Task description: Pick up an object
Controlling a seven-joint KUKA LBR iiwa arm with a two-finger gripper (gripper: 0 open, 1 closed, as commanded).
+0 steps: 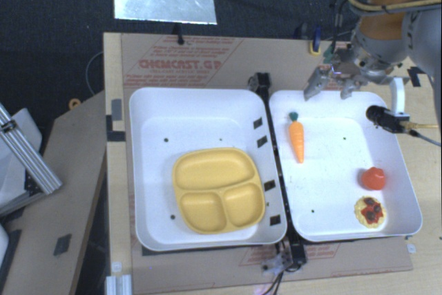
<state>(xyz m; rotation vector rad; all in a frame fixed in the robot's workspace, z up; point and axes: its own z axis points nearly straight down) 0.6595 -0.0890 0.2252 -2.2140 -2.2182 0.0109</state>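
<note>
Up at the right bin's [414, 217] back edge, the gripper [335, 88] hangs open, holding nothing. Probably the toy carrot [297, 139] is light, hard, slippery; its thick middle looks best to grab.

Arm [400, 3] cut off by the top and right edges; only its orange band and wrist in frame. Gripper [335, 88] small against the bin rim, finger gap hard to judge. Metal frame [24, 155] at left runs out of the picture. Printing on the cardboard sheet [181, 60] faint, partly covered by the left bin [148, 114]. Topping on the small pizza [371, 212] too small to identify.
</note>
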